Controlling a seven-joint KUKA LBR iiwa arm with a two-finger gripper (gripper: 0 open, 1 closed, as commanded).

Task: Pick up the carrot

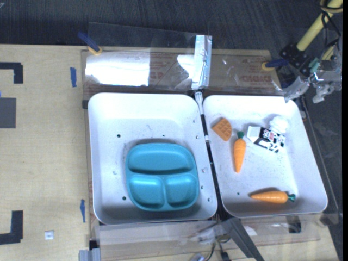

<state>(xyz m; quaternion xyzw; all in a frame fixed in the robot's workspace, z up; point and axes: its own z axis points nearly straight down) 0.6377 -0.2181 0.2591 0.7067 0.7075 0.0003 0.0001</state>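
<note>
The pale wooden table (pixel 43 162) spreads out widest, with black corner marks and bits of blue tape along its left part. On it sit two shallow white bins, touching along their inner edges. The left bin (pixel 103 118) carries a blue divided tray (pixel 161 174), one long compartment at the far side and two smaller ones nearer me. The right bin (pixel 310 173) carries the smaller things. Behind both bins stands a clear plastic sheet (pixel 147 64), catching a glare.

At the far right, beyond the corner of the right bin, the arm's hand (pixel 315 80) hangs among cables and a yellow hose; from here I cannot tell how it is set, and it is well apart from everything in the bins.

One carrot (pixel 238 153) lies near the middle of the right bin, green top pointing away from me, tip toward me. A second carrot (pixel 270 197) lies crosswise near the front wall, its green top to the right. A black-and-white patterned toy (pixel 268 137) rests toward the back right, a white ball-like piece (pixel 279 123) just behind it. A small waffle-patterned orange piece (pixel 222 129) sits just beside the first carrot's top.
</note>
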